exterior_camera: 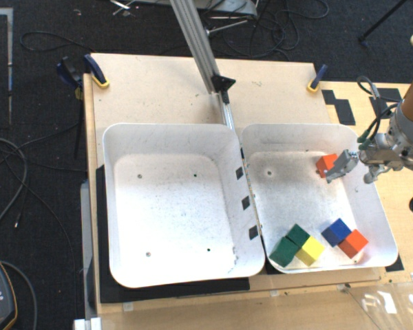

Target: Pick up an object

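The arm reaches in from the right edge of the bench (165, 88), and its hand (336, 167) hangs over the right bin (279, 139), near that bin's far right corner; an orange block (325, 163) sits right at the fingertips, touching or just beside them, but whether it is pinched between the fingers or merely next to them I cannot tell, nor whether the fingers are spread or pressed together; along the near edge of the same bin lie four more blocks: a green block (289, 245) touching a yellow block (310, 252), and, a little apart toward the near right corner, a blue block (337, 230) touching an orange-red block (354, 242); the left bin (117, 143) stands beside the right one, their inner walls meeting along the middle of the bench.
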Action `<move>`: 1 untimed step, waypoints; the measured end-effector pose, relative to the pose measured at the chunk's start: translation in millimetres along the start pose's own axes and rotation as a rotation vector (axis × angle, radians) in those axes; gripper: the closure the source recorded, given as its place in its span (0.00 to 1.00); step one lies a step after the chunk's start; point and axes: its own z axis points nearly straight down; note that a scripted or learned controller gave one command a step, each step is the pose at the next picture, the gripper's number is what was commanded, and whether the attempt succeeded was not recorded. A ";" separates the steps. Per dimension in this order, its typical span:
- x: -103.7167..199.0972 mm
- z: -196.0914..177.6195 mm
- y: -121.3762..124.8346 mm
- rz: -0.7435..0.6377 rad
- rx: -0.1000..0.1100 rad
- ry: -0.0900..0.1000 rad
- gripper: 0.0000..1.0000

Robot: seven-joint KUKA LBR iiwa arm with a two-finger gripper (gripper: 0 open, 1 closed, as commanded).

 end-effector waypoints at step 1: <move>-34.0 183.3 29.4 0.002 0.007 0.001 0.00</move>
